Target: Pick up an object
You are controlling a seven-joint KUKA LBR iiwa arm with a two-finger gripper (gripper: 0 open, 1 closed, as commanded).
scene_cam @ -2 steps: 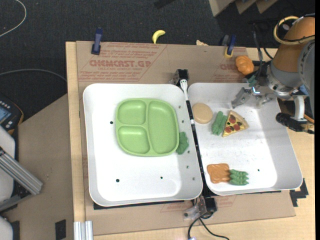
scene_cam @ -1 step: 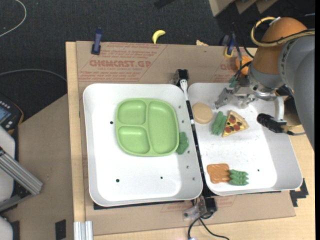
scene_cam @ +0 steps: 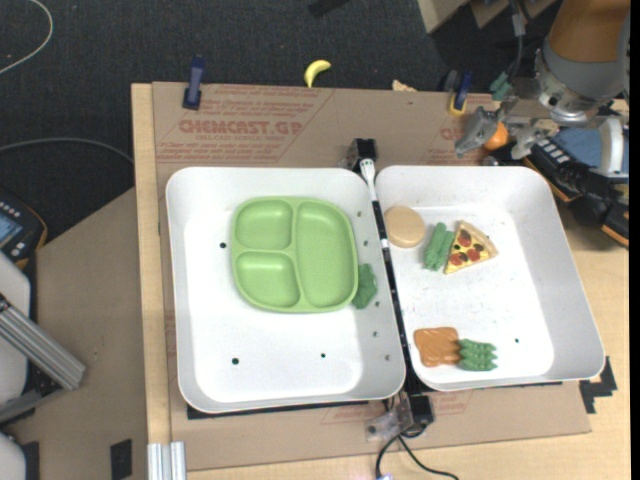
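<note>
The gripper (scene_cam: 483,136) hangs past the far rim of the right bin (scene_cam: 560,298), apart from everything in it; whether it is wide or narrow I cannot tell. The likeliest target, the pizza slice (scene_cam: 469,247), lies nearer the camera than the claw and just left of it, its tip pointing left toward a green pod (scene_cam: 436,247) and tan disc (scene_cam: 406,226) beyond.
</note>
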